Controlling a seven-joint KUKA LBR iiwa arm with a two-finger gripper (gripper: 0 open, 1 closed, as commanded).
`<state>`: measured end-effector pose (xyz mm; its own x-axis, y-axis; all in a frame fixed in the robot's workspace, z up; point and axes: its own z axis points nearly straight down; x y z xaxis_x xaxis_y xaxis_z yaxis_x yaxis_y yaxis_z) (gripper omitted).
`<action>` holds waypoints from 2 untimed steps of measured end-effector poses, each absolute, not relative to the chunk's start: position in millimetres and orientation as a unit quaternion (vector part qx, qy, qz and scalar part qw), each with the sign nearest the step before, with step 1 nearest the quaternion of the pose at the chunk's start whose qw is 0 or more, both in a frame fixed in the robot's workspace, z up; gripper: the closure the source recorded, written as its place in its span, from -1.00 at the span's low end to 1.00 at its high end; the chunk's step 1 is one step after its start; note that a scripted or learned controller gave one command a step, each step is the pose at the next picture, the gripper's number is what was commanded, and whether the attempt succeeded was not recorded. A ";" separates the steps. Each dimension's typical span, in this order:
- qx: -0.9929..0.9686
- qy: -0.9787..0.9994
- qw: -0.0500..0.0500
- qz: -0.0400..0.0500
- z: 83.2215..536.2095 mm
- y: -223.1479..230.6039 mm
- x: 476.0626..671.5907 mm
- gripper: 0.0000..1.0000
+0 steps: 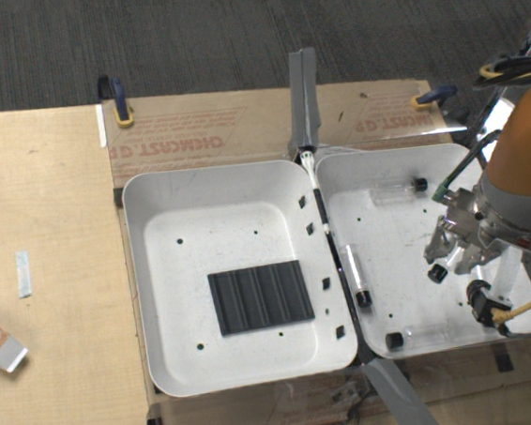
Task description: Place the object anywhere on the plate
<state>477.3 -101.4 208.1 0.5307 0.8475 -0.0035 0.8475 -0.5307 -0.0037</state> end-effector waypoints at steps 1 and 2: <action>-0.895 -0.447 0.000 0.003 241.2 -27.5 529.0 1.00; -0.880 -0.475 0.001 0.004 191.5 62.0 552.7 1.00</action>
<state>552.7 62.0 191.5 0.5488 0.8359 -0.0060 0.8359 -0.5489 -0.0047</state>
